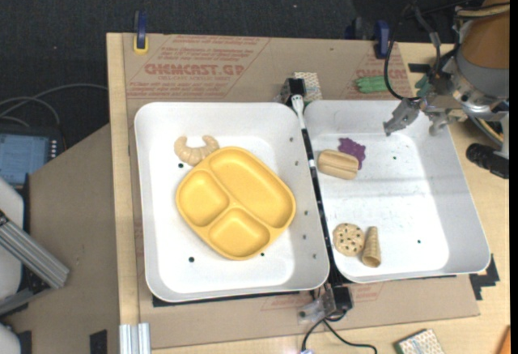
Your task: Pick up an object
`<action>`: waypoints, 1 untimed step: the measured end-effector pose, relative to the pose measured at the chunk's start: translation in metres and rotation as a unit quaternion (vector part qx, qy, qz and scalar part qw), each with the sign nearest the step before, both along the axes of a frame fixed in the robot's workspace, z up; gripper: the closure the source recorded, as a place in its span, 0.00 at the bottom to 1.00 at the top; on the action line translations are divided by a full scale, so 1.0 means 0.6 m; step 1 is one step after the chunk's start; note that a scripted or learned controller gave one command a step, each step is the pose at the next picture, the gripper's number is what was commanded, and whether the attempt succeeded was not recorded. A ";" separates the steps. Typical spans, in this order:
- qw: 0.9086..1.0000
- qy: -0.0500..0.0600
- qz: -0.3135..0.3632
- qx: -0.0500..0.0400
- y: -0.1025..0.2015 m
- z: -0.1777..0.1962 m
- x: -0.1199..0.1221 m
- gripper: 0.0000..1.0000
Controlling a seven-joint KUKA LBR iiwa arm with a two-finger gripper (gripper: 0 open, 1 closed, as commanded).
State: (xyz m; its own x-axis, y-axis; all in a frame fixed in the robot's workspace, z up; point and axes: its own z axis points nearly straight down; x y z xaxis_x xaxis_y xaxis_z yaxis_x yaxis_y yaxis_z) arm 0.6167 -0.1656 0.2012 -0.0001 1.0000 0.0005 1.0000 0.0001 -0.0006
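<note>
In the right-hand shallow white bin [437, 206] lie the things I might pick up. A tan toy hot dog in a bun [337, 164] rests near the bin's left wall, toward the far side, and a small purple bunch of toy grapes [352, 149] touches its far right end. Toward the near edge of the same bin, a round tan chocolate-chip cookie [347, 238] sits just beside a tan waffle ice-cream cone [371, 246], which lies on its side to the cookie's right.

My gripper [414, 116] hangs over the far right part of this bin, above its far rim, well apart from all four toys. My two grey fingers [396, 119] are spread apart with nothing between them. My grey arm [486, 61] with its orange band comes in from the right.

The left-hand shallow white bin [154, 182] holds a yellow plastic plate with three compartments [234, 201], set at a slant across its middle. A tan toy croissant [195, 150] curls against the plate's far left edge.

Both bins rest on a brown cardboard sheet [210, 61] printed with red lettering. A small green object [372, 85] lies on the cardboard just beyond the right bin's far rim.
</note>
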 end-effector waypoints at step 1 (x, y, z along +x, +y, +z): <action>1.000 0.007 -0.004 0.002 -0.086 -0.168 -0.194 0.00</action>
